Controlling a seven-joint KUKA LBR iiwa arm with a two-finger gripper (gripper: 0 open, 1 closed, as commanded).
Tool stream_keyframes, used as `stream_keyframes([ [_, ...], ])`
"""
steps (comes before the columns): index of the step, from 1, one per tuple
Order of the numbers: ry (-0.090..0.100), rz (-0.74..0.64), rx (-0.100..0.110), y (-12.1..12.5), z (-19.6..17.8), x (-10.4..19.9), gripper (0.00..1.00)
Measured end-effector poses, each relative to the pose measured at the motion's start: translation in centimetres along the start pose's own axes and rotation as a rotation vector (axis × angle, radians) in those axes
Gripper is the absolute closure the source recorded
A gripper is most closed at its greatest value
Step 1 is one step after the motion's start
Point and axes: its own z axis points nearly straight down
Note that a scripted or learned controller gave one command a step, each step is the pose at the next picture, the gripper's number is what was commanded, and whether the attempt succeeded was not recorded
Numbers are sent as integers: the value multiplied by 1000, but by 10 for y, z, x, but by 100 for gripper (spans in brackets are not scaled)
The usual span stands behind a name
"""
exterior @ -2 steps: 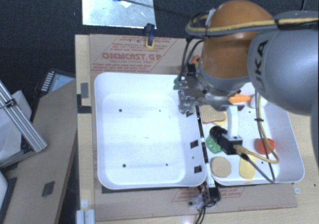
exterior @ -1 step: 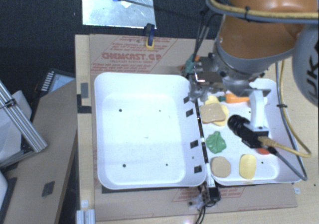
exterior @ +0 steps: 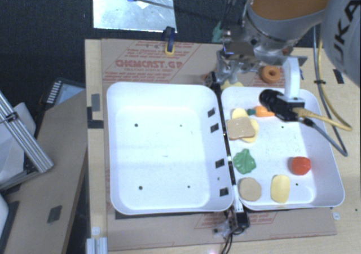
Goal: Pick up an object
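Jaws: low over the far left corner of the right bin, under the wrist. The metal parts there overlap, so I cannot tell whether they are apart or together. Nothing shows as held.
Nearest things: a pale yellow bit lies just toward the camera from the jaws, half hidden. The donut lies flat just to their view-right, at the bin's far edge. I cannot tell whether it is inside the rim or beyond it.
Axis: the donut is round, so no approach angle is favoured. Too little of the yellow bit shows to judge its axis.
Farther out: an orange piece, then the bread lying on a yellow slice. Past those come the green piece and the red ball. The tan disc and the yellow lump sit at the near wall.
Left bin: across the divider, away from the jaws.
Coming move: probably a short drop onto the yellow bit. The corner walls could crowd the jaws.
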Motion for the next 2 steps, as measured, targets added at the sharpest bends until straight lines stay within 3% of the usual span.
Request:
stream_keyframes([
  [1, 0, -5, -4, 81, -54, 16, 100],
  [2, 4, -9, 4, -17, -109, 30, 100],
])
